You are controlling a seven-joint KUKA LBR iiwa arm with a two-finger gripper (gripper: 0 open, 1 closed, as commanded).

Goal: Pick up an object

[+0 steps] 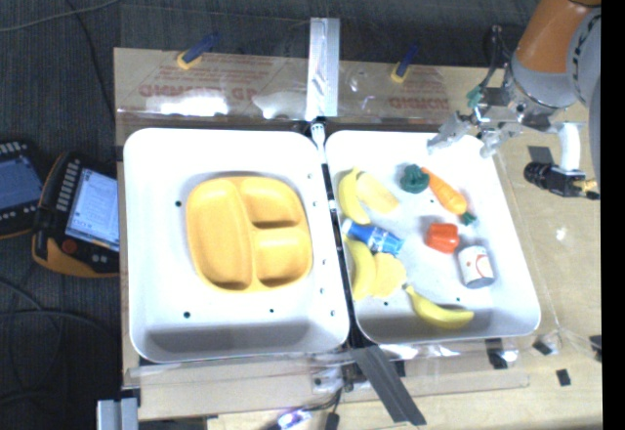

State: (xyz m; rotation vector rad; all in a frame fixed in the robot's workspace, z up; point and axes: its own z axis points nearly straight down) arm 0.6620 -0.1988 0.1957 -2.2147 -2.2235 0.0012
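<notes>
two shallow white bins sit side by side on the bench. the left white bin holds a yellow plastic tray with three sections, lying flat in the middle.

the right white bin holds the small toys. an orange carrot with a green end lies near the back, just beside a round dark green piece. a small red-orange pepper shape sits near the middle, and a white cup with a red mark lies close to it, toward the front. a blue and white bottle-like toy lies on its side among some pale yellow pieces by the left wall. a yellow banana lies along the front.

the grey arm with the orange band comes in from the right. its gripper hangs over the back right corner of the right bin, apart from all the toys. it is too small and blurry to tell its state, and nothing can be seen in it.
</notes>
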